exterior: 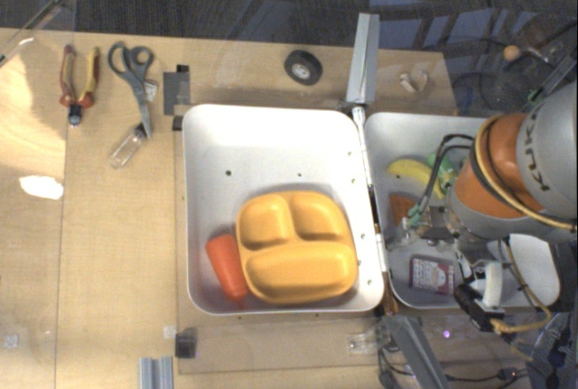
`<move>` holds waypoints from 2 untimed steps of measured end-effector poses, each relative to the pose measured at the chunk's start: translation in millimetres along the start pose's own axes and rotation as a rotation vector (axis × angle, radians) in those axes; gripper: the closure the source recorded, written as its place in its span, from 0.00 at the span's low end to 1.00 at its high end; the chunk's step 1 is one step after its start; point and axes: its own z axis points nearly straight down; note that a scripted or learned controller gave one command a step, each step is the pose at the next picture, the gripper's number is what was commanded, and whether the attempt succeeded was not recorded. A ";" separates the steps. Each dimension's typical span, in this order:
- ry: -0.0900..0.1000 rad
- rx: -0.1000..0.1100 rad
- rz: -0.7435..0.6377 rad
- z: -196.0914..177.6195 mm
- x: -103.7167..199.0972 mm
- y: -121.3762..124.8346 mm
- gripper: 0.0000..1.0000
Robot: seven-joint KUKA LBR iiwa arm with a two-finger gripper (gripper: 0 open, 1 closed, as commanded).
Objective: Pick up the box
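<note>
Camera view: pincer (432, 238) over box (431, 275), rt bin (384, 139).

We see a pale wooden desk (99, 270) with a matt, faintly glaring finish. Both bins (271, 143) look like smooth, slightly glossy white plastic. The yellow divided tray (293, 245) reads as smooth semi-gloss plastic. The scissors (137, 80) have shiny metal blades. The box (431, 275) looks like printed glossy card.
</note>
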 end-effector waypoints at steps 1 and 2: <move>0.000 0.012 0.156 -76.2 -17.8 -1.3 0.00; 0.001 0.002 0.117 0.3 -5.9 -0.6 0.00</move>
